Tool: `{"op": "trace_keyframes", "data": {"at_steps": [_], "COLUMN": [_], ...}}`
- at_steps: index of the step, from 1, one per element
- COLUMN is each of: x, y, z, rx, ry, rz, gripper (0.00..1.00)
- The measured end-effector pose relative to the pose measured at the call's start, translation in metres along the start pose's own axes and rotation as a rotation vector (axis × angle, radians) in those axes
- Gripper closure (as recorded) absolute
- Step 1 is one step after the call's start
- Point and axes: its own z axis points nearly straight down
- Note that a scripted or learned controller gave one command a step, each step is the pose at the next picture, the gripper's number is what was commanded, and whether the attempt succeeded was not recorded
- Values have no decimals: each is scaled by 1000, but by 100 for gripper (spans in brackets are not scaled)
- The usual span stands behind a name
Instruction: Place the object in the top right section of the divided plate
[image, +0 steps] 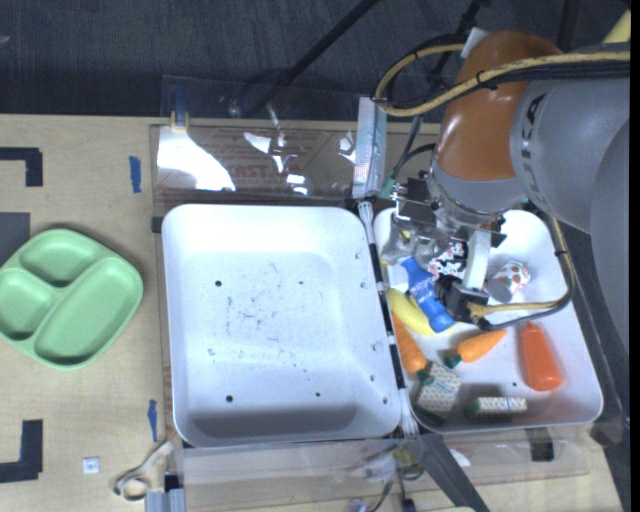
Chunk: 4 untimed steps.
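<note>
The green divided plate lies on the wooden bench at the far left, outside both bins, with nothing in its sections. My gripper hangs low over the upper left part of the right bin, under the orange wrist band. Just below it a blue object lies against a yellow banana-shaped toy. Whether the gripper touches the blue object is hidden by the wrist.
The right bin also holds an orange carrot, an orange-red cylinder, a white spotted ball, a speckled block and a small bar. The left bin lies between the gripper and the plate.
</note>
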Motion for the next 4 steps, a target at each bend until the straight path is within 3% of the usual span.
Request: {"op": "trace_keyframes", "data": {"at_steps": [1, 2, 3, 4], "x": [56, 73, 130, 149], "y": [-20, 24, -39, -95], "z": [104, 106, 156, 165], "rx": [3, -2, 2, -16], "ry": [0, 2, 0, 3], "rz": [-31, -371, -534, -564], "gripper": [100, 100, 100, 100]}}
